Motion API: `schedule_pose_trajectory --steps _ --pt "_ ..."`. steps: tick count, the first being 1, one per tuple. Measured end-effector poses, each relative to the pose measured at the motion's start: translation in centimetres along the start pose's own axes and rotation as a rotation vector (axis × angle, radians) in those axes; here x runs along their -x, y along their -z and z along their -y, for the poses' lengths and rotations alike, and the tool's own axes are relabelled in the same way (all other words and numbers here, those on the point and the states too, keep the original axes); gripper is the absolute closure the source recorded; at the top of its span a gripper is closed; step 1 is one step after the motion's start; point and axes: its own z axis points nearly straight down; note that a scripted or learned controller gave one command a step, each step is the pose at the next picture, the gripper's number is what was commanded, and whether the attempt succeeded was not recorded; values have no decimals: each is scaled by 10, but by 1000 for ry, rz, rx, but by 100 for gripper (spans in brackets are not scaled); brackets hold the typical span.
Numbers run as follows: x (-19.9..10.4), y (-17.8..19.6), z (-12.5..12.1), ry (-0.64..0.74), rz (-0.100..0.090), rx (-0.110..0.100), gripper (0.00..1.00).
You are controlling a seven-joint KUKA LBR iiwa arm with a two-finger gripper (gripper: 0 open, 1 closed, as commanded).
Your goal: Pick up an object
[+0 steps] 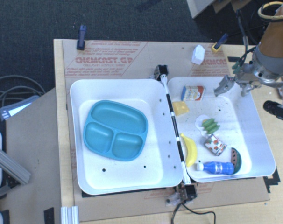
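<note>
Dark carpet [29,13] surrounds the bench [109,59] and white bins [81,125]; the claw [232,86] hangs spread, empty.

Two white bins are sitting side by side on the bench. The left bin [81,139] is holding a blue divided plate [115,130]. The right bin [253,125] is holding a small red and white carton [193,93] near its far edge, a yellow piece [180,108] just below it, a green item [209,124] near the middle, a small patterned packet [215,144], a banana [190,149] lying along the left wall, a blue bottle [217,167] on its side and a watermelon slice [235,157] just beside it. The gripper [233,84] is hanging over the far right part of that bin, fingers spread and holding nothing, well apart from the carton.
</note>
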Motion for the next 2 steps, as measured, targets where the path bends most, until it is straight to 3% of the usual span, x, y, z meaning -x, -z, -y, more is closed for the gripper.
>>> schedule_pose_trajectory --steps 1,2 --pt "-22 -85 50 0 -1 -3 0" --pt "-36 -111 51 0 -1 -3 0"
